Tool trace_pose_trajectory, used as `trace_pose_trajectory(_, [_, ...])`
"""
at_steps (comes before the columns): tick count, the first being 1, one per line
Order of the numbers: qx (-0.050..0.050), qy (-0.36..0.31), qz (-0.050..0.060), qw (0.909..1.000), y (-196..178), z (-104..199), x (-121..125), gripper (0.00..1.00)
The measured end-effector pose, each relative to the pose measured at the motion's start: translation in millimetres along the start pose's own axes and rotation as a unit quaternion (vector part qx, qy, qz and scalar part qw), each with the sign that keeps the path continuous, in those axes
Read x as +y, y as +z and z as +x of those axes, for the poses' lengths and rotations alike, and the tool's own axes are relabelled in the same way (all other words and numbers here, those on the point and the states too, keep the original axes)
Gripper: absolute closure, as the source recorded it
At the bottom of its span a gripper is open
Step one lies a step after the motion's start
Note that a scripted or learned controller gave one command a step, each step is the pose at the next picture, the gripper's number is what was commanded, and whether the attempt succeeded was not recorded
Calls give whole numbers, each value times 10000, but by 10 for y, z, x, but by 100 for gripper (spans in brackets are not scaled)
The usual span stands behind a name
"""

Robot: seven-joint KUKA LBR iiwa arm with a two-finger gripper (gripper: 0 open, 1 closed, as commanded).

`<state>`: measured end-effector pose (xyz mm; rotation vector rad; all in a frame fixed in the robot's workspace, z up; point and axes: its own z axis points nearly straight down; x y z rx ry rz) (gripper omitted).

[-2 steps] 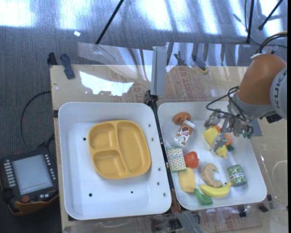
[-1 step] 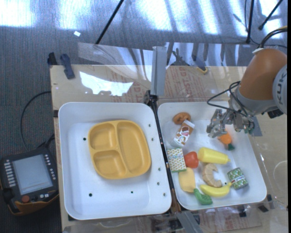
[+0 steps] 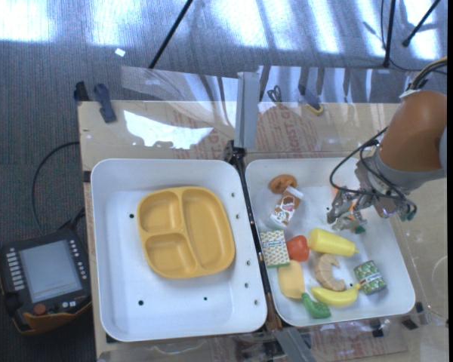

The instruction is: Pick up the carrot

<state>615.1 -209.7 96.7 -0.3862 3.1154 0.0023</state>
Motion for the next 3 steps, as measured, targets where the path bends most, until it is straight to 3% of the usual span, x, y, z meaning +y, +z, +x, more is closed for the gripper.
trace_pose_trajectory(1, [-44, 374, 10, 9993, -723, -93, 745, 100])
trace_pose_trajectory(2, [-10, -994, 8, 9950, -1198, 233, 60, 100])
trace_pose_trajectory(3, [14, 231, -11, 9997, -840, 244, 972, 100])
